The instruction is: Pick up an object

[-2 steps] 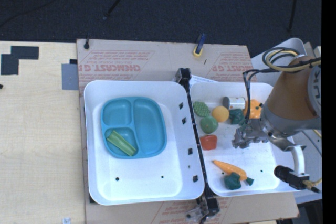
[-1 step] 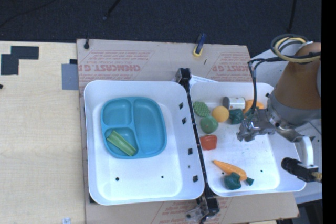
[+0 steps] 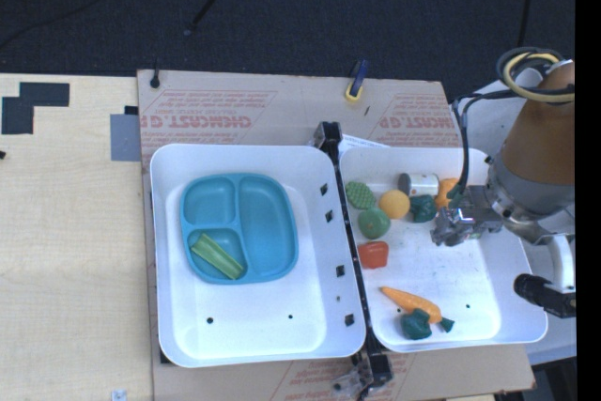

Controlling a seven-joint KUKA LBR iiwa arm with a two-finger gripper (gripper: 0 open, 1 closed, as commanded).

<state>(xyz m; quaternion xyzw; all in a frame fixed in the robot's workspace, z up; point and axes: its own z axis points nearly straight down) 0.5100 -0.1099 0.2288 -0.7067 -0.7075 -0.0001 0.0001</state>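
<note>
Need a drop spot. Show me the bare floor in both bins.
Left bin: bare strip below the blue tray, along the near wall. Right bin: open floor between the red piece and the carrot, rightward. Crowded: the toy cluster beside the gripper.

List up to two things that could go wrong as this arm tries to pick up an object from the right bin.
1. The end effector hangs beside a tight cluster: the teal toy, yellow ball and green ball sit close together, so it may knock neighbours or close on two things.
2. The carrot lies flat and thin, so it could slip.
</note>
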